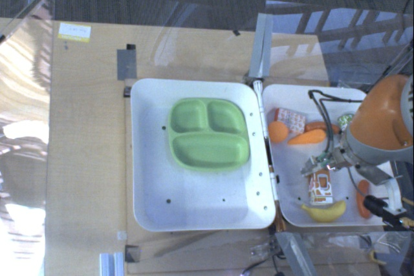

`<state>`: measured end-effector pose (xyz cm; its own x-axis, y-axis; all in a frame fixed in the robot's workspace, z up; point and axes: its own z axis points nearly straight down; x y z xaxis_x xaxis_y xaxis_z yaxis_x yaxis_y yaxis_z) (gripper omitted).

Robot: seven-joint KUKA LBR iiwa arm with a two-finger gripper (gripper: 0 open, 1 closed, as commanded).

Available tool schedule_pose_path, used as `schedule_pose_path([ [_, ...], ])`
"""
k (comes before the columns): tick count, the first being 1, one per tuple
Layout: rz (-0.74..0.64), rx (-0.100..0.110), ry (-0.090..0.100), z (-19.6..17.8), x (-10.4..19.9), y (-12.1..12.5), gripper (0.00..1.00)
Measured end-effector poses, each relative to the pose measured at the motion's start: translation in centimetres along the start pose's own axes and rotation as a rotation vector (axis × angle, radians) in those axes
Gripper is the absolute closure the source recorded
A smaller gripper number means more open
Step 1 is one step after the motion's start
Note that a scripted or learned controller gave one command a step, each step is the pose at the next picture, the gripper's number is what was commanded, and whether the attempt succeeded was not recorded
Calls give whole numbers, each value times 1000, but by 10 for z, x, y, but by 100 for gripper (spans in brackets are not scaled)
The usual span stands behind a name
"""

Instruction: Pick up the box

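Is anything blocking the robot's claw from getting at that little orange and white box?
Nothing visible does. The gripper sits right at the top end of the box. The banana lies at the box's far end, out of the way.

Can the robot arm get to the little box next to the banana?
Probably yes. The tool hangs right over the top of the box in the right bin. Nothing lies on the box; the banana only sits by its lower end.
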<state>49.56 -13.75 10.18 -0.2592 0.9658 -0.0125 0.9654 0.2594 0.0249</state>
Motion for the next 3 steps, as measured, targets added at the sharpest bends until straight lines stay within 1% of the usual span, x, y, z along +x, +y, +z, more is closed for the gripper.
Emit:
schedule_pose_path([
  [1, 0, 0, 0, 0, 0, 0, 0],
  [2, -20, 12, 8, 15, 12, 84, 0],
  [3, -77, 72, 36, 18, -12, 153, 0],
])
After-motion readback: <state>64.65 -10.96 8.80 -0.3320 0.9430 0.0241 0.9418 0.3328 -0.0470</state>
